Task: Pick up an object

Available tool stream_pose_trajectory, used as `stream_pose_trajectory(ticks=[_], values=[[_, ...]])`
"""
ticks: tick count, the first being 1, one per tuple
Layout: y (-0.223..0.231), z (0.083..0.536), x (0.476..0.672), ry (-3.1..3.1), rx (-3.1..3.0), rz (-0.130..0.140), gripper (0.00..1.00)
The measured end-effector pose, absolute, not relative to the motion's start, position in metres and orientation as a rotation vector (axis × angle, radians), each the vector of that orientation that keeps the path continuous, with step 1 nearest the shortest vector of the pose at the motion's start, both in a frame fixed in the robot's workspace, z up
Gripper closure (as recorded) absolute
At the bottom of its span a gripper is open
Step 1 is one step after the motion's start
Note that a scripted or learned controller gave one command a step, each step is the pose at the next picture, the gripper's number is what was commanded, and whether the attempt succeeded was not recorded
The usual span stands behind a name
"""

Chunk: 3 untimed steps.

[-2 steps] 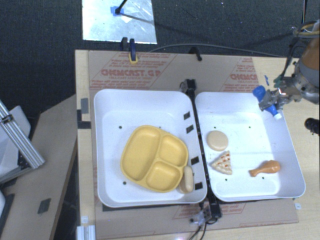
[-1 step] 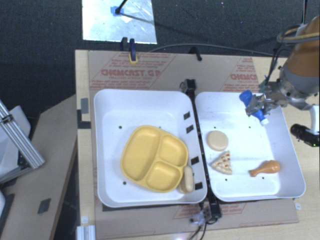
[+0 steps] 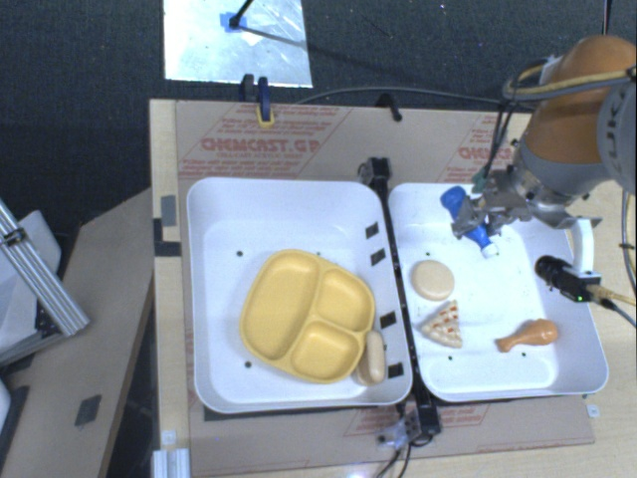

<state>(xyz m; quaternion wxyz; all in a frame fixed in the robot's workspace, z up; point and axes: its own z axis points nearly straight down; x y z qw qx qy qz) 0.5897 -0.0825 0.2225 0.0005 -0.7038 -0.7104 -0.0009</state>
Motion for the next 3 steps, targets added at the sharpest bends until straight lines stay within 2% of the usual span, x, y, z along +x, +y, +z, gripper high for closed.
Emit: stream_pose_trajectory(ticks=[3], values=[[0.087,0.218,0.557,-2.231,-2.209,-0.002,1.0]])
